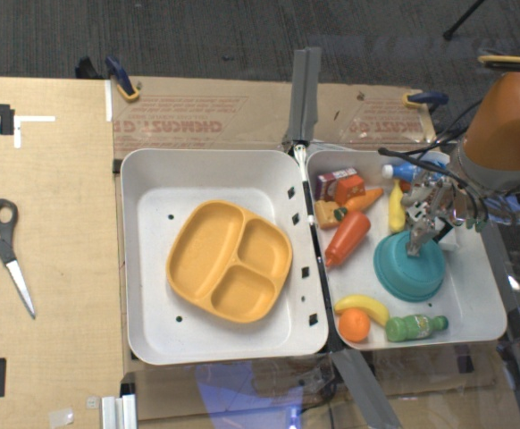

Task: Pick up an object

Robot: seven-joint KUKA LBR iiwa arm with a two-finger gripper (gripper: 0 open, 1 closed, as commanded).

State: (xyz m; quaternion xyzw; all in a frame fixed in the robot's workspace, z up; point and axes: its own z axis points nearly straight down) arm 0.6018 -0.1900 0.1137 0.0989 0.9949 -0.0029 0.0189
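My gripper [418, 236] hangs over the right bin [485, 275], its fingertips just above or touching a teal upturned bowl [408, 270]. Nothing shows between the fingers. Left of the bowl lies a red-orange carrot-like piece [348, 237]. Behind it sit a brown box [341, 186], a small orange piece [364, 201] and a small yellow block [328, 213]. A yellow banana-like piece [396, 207] stands beside the gripper. At the front lie a yellow banana [364, 306], an orange [354, 326] and a green bottle [414, 327].
The left bin [144, 257] holds a yellow three-part plate [230, 260]. A grey divider bar [305, 96] runs up between the bins. Scissors [5, 248] lie on the wooden bench at far left. The arm's orange band [506, 119] is at the right.
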